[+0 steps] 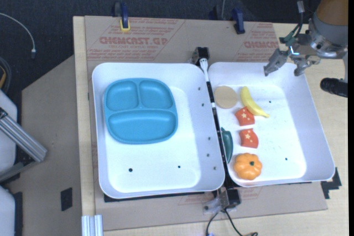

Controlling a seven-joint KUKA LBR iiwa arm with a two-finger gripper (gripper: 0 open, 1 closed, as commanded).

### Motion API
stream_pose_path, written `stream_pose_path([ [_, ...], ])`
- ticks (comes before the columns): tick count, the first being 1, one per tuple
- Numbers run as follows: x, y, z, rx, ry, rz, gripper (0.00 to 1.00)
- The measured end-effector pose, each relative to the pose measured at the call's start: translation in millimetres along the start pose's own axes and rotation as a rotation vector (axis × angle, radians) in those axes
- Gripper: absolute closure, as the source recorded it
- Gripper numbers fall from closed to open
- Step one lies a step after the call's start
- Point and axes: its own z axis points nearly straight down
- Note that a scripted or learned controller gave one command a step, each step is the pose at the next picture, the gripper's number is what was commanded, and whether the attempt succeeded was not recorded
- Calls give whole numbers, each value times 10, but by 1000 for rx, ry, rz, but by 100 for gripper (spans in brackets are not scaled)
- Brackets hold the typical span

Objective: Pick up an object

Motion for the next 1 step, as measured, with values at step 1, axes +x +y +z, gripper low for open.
stream_pose_path([
  [1,62,86,532,1,0,0,0],
])
